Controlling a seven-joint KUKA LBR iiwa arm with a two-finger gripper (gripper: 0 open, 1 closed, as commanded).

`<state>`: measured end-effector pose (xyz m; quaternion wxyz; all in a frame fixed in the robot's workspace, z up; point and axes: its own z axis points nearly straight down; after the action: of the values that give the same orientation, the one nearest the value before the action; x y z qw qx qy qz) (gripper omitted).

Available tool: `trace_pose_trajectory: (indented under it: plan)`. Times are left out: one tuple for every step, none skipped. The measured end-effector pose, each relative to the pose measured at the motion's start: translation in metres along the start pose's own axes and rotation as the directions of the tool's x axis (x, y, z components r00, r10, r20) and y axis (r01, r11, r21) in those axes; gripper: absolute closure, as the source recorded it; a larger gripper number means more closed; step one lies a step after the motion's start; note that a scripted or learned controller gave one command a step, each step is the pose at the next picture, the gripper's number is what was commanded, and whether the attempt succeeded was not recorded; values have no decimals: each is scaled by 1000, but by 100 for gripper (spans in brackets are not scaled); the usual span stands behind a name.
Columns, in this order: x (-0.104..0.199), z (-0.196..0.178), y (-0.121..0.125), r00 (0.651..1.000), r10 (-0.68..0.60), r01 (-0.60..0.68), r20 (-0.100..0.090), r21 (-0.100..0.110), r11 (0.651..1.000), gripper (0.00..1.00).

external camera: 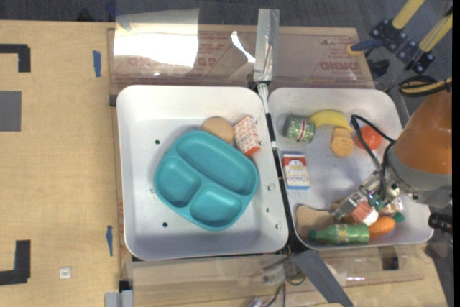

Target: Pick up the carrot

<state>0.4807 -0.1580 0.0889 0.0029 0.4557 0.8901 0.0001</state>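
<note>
The carrot (pixel 383 226) is a small orange piece lying in the right bin's near right corner, just right of a green bottle (pixel 342 233). My gripper (pixel 365 203) hangs low over that corner, directly above and slightly left of the carrot, among a cluster of small items. A red and white object (pixel 366 214) sits right under the gripper's tip. The orange-banded arm (pixel 430 144) covers the bin's right edge.
The right bin (pixel 327 101) also holds a green can (pixel 299 129), a banana (pixel 329 117), a round cookie (pixel 342 146), a red tomato (pixel 370 136), a small card box (pixel 295 171) and a bread slice (pixel 309 215). In the left bin lie a teal divided plate (pixel 207 178), a bun (pixel 218 129) and a carton (pixel 246 134).
</note>
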Motion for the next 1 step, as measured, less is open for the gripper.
trace_pose_trajectory:
  plan:
    - [-60, -20, 57, 995, 102, -102, -2, 0, 995, 0]
